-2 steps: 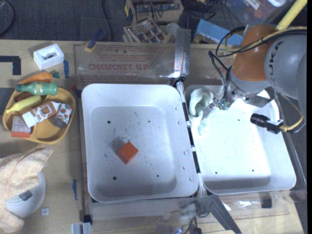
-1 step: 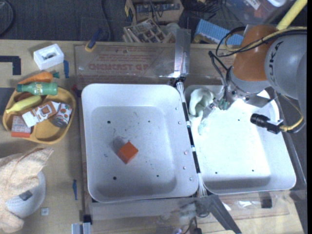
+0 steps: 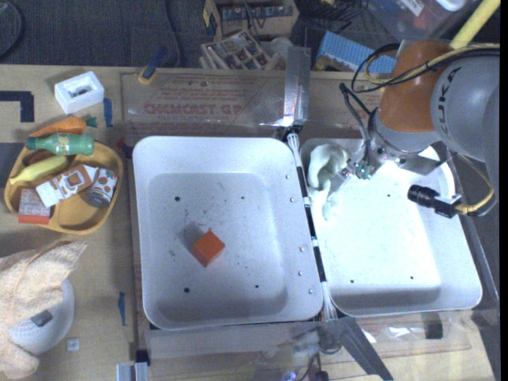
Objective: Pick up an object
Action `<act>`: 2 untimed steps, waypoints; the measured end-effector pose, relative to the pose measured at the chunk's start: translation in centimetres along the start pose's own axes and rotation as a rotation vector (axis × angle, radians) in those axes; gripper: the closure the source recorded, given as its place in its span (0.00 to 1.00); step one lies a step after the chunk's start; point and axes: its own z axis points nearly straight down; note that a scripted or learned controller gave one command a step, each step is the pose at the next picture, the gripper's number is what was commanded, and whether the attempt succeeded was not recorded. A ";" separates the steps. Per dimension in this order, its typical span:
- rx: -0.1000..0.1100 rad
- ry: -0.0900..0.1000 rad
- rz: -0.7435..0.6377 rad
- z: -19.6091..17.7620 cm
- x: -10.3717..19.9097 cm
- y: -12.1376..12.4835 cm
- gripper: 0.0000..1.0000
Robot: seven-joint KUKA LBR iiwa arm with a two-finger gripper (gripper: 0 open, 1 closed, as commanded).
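The end effector (image 3: 349, 173) sits low over the far-left corner of the right bin (image 3: 413, 292), at the end of the grey arm (image 3: 468, 109) that reaches in from the right with its orange band (image 3: 413, 74) above the wrist. Its tip is just beside a pale, whitish-green object (image 3: 321, 165) that lies in that corner against the bin's left wall; whether it touches the object cannot be told, and whether the end effector is released or clenched cannot be told either, since glare and the wrist hide its tip. An orange block (image 3: 209, 248) lies alone on the floor of the left bin (image 3: 159, 165), a little left of that bin's middle and toward the near side, well apart from the end effector. A black cable connector (image 3: 425, 196) hangs over the right bin to the right of the end effector. On the table (image 3: 48, 82) to the left of the bins stands a yellow bowl (image 3: 79, 217) holding toy food and small packets, with a green bottle (image 3: 63, 144) lying at its far edge. A small white box (image 3: 79, 91) sits farther back, and a tan cloth (image 3: 40, 284) lies at the near left.
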 end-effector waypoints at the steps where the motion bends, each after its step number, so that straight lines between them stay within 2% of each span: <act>1: 0.000 0.000 0.000 0.0 0.0 0.0 0.00; 2: 0.006 0.011 0.139 0.7 -1.8 0.1 0.00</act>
